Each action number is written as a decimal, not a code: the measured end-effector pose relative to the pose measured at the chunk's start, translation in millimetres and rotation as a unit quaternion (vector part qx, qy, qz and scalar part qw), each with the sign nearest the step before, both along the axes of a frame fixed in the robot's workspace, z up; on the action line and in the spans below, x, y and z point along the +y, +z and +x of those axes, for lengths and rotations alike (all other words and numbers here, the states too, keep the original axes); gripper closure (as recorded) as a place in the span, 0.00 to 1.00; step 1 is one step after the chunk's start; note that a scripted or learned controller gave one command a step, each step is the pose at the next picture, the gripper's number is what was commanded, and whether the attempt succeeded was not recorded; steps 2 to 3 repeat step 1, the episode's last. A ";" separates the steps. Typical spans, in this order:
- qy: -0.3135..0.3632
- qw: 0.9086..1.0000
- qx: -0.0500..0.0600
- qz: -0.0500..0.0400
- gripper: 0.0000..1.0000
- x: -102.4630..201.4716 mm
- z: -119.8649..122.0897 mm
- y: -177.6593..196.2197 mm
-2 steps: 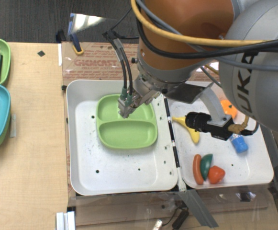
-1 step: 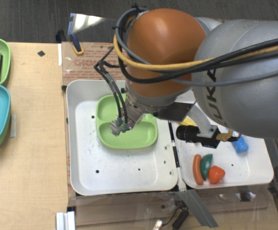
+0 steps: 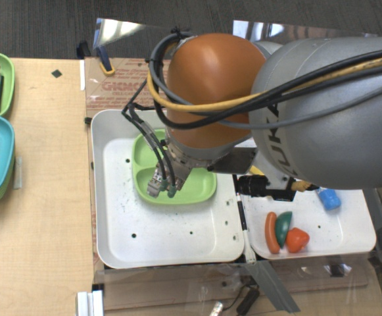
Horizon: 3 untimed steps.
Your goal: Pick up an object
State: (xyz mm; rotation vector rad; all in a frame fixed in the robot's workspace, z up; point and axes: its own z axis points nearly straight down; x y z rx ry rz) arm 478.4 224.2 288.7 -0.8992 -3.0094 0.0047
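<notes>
One green plastic tray, shallow and rounded at the corners, lies in the left white bin, toward that bin's far right part, and it is the thing nearest the arm's working end. The gripper hangs right over the tray's near left portion, its tip low above or on the green surface; whether it touches I cannot tell, and from this angle I cannot tell how the pincer stands either. Dark cables run down beside it from the wrist. Above it bulges the orange band of the arm, with the big grey link stretching off to the right and covering much of the far side of both bins. In the right white bin, near its near edge, lie an orange carrot-shaped toy, a dark green piece just beside it and a reddish-orange piece touching that one; a small blue object sits apart, farther right. Far to the left, at the bench's edge, stand a green dish and a turquoise dish.
</notes>
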 end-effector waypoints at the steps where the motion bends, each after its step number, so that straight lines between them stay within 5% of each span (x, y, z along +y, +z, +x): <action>1: -0.120 0.993 0.001 0.000 1.00 2.9 -1.0 -121.9; 3: -0.120 0.993 0.001 0.000 1.00 2.9 -1.0 -121.9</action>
